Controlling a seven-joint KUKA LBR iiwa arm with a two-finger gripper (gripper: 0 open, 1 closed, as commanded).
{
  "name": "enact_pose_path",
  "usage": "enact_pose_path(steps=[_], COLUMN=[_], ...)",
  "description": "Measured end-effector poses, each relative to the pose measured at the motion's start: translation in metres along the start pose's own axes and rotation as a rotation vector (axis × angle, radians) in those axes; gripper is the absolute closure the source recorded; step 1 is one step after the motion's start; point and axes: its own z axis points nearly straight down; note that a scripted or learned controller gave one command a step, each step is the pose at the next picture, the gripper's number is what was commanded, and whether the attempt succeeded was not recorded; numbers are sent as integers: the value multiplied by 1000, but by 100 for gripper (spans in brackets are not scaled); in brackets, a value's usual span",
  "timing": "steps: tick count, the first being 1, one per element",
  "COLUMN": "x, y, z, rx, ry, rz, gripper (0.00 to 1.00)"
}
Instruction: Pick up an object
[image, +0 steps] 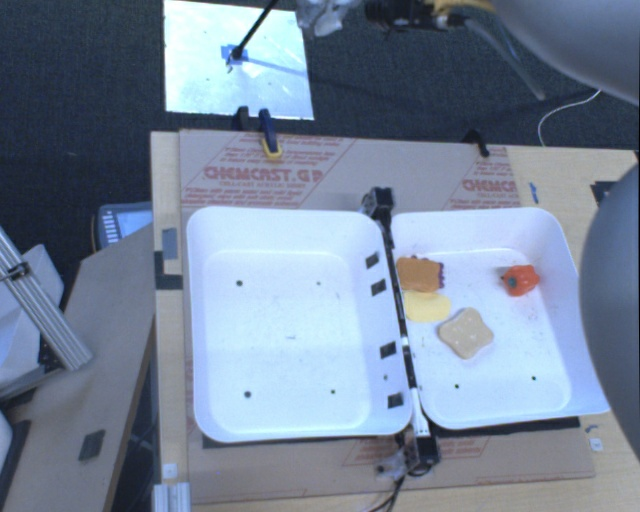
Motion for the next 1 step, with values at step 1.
enact_pose_path(steps=[1], x=[0], y=[0], z=[0], rx=[1], ry=[0], rz=[-1], gripper=[0])
